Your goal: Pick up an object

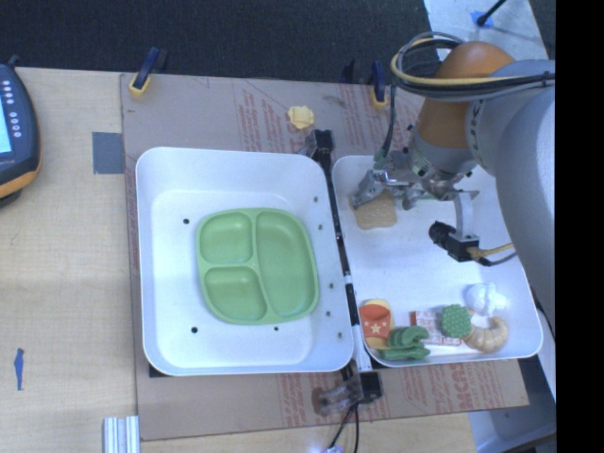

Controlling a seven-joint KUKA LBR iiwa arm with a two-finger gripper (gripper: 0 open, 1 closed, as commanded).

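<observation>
Nearest the camera, the right bin (pixel 415 274) holds a row of small items along its near wall. From left to right these are:

- a red and yellow packet (pixel 376 320)
- a green pod-shaped piece (pixel 407 343)
- a flat red and white card (pixel 435 321)
- a green broccoli-like piece (pixel 456 319)
- a tan croissant-shaped piece (pixel 487 336)
- a white lump (pixel 486 298), lying just behind the croissant-shaped piece

The items sit close together, and some of them touch.

The left bin (pixel 170 347) adjoins the right bin along one long side. It holds a single item, a pale green divided plate (pixel 257 264) with three compartments. The plate lies flat near the bin's middle, and nothing lies in its compartments.

Farther back, a tan slice (pixel 377 216) lies flat in the far left corner of the right bin, well apart from the row at the near wall. The gripper (pixel 374 196) is lowered over the far edge of this slice. The arm reaches in from the right. The view does not resolve whether the gripper is open or closed, whether it touches the slice, or whether it holds anything.

Beyond the bins, a small yellow object (pixel 301 117) rests on the cardboard sheet (pixel 236 111) under both bins, near their far corners. Two blue and yellow clamps (pixel 143 70) grip the sheet's far edge.
</observation>
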